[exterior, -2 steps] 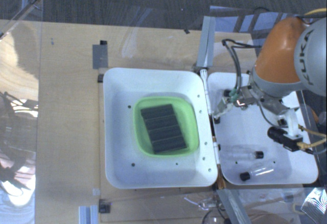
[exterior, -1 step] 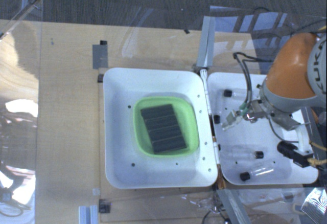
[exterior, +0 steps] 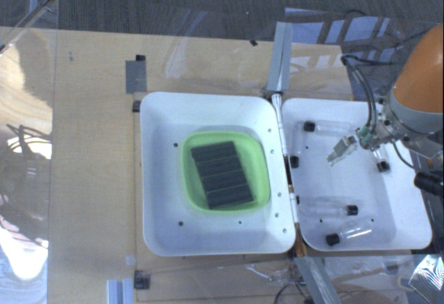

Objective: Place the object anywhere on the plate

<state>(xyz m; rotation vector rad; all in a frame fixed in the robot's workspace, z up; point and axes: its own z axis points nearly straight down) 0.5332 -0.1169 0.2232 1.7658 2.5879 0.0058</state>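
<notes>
- Over the right bin (exterior: 415,225), the jaws hang at the end of the arm (exterior: 422,80), near that bin's upper right part; whether they are open or closed cannot be told, since wrist and cables crowd the tip
- A pale translucent piece (exterior: 340,149) slants down and to the left from the tip; it may be a vial or part of the tool, and it cannot be said to be gripped
- Likely task things are the clear black-capped vials lying loose in this bin: one near the top left corner (exterior: 309,127), one lying roughly crosswise low in the bin (exterior: 338,209), one at the bottom tilted slightly (exterior: 347,234)
- A small black piece (exterior: 381,166) lies just beside the jaws, below them, nearer than any vial
- The green plate (exterior: 189,157) sits in the left bin (exterior: 158,226) on the worktop (exterior: 83,122), well to the left of the jaws, across the wall where the bins meet
- A dark ridged block (exterior: 220,175) covers the plate's middle, so free rim is the probable landing spot
- Judged step: the grasp is not yet certain, and the carry leftward is not yet done
</notes>
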